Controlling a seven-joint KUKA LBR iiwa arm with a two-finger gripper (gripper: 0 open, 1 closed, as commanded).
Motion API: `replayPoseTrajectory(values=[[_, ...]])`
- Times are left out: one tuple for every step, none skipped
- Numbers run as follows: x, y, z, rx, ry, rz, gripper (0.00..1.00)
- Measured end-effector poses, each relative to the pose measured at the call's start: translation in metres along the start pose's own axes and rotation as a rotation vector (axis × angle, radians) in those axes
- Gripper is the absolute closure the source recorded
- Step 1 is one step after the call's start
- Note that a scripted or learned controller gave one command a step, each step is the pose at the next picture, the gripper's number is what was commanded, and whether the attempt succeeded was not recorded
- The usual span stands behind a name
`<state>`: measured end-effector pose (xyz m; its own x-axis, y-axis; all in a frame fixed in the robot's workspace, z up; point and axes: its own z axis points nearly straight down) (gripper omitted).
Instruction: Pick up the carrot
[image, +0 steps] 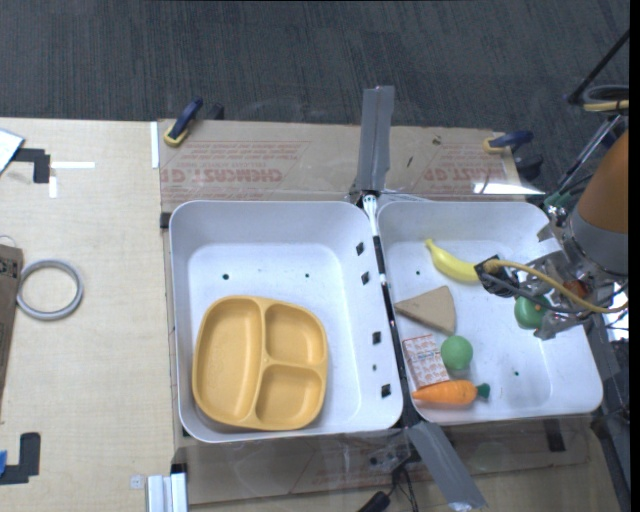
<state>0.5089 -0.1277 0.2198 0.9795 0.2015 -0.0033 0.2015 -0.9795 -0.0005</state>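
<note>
The carrot (446, 394) is orange with a green stub at its right end. It lies on its side along the front wall of the right bin (560, 395), just below a small red and white carton (424, 360). My gripper (518, 298) is in the right part of the same bin, up and to the right of the carrot and well apart from it. Its fingers stand open, and a small green round thing (527, 311) shows between them; I cannot tell whether they touch it.
The right bin also holds a banana (450, 263), a tan wedge (430, 308) and a green ball (457, 351) just above the carrot. A yellow divided plate (262, 362) sits in the left bin (260, 240). A tape roll (47, 289) lies on the bench at left.
</note>
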Motion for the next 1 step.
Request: replayPoseTrajectory(values=[[-0.0313,-0.0056,-0.0288,0.001,-0.001,0.005,1.0]])
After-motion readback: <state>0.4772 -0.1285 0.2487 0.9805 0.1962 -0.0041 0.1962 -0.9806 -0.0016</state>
